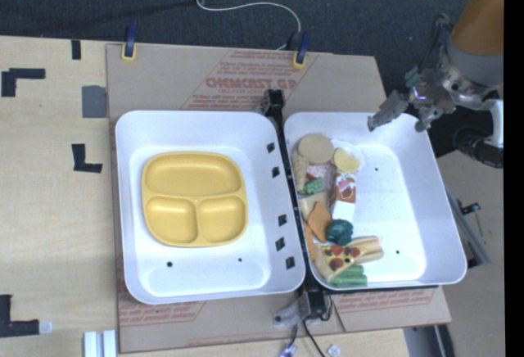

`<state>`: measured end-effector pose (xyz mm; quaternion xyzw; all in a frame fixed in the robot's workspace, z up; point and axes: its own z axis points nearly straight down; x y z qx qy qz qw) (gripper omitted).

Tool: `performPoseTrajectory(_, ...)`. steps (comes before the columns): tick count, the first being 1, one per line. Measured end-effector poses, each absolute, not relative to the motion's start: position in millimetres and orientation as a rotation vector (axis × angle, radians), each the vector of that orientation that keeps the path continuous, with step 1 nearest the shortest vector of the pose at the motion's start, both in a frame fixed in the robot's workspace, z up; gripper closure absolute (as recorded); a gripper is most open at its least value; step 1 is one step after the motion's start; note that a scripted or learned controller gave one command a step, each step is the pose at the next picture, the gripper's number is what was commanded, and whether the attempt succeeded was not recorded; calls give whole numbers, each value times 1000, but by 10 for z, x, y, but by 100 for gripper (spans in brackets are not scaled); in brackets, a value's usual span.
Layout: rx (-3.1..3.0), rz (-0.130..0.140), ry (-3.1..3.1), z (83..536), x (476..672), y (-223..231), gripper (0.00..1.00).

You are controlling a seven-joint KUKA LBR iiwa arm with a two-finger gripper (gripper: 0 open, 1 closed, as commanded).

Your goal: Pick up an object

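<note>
A cluster of toy food lies along the left side of the right bin [409,208]. It includes a round tan cookie [315,147], a yellow disc [347,159], a red and white packet [345,188], an orange wedge [318,221], a green broccoli piece [340,230], a hot dog [365,247] and a green pod [350,275]. My gripper [401,119] hovers above the bin's far right corner, well away from the food. It is open, with nothing between its fingers.
The left bin [131,151] holds a yellow three-part plate [195,198]. A black divider with clips [282,183] runs between the bins. Both bins sit on a cardboard sheet [237,81] clamped at the far edge. A white cable [246,7] lies beyond it.
</note>
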<state>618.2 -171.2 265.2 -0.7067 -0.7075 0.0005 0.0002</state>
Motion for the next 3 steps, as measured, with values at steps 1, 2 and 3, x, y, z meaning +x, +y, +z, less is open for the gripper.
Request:
performPoseTrajectory(1, -2228, -12, -2230, 1072, 6342, -1344, 0)
performPoseTrajectory(2, -2220, -6, -2229, 876, 6638, -1040, 0)
performPoseTrajectory(3, -2220, 0, -2223, 1002, 6622, -1061, 100)
